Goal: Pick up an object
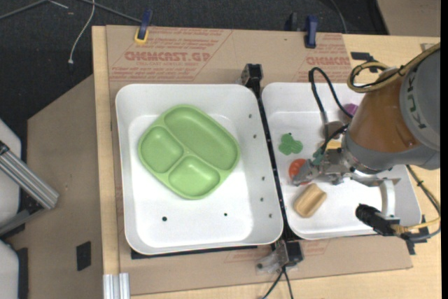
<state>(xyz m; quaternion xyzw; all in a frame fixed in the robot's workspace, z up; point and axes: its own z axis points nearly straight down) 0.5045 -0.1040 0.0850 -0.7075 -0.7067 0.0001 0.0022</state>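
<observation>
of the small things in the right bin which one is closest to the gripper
The red piece, right against the gripper. The green piece lies farther up the bin, the tan one lower down.

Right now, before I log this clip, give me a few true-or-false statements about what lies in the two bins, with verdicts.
1. The green divided plate lies in the left bin. True.
2. The green divided plate has four compartments. False: it shows three.
3. The tan bread-like piece lies in the right bin. True.
4. The small green item rests on the divided plate. False: it lies in the right bin, apart from the plate.
5. The gripper is over the left bin. False: it is over the right bin, near the red item.
6. A purple item sits near the right bin's far edge, beside the arm. True.
</observation>
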